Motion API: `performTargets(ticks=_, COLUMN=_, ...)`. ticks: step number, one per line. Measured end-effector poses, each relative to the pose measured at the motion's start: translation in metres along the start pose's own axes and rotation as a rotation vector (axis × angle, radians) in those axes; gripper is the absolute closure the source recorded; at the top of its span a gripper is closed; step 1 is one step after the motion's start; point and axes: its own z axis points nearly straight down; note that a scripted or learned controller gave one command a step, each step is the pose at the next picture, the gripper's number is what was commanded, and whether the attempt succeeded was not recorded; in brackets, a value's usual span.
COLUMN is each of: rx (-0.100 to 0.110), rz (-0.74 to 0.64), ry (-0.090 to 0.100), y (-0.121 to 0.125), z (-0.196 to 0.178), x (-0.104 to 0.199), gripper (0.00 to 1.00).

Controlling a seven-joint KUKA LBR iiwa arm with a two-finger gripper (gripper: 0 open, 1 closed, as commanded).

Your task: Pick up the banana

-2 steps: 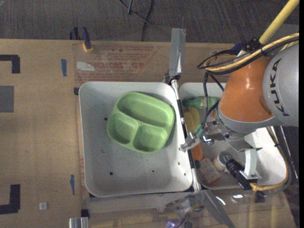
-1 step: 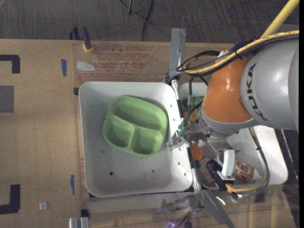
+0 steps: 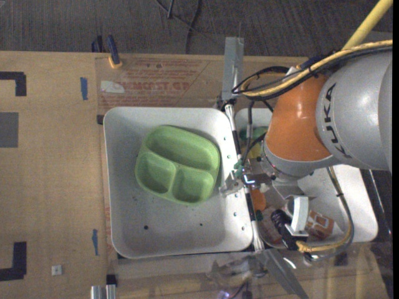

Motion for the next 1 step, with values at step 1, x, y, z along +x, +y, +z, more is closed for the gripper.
performTargets(ticks=1, rx=-0.002, rz=-0.166, ry=0.0, y=0.0122, z=-0.0004, x=0.0054, gripper=0.0)
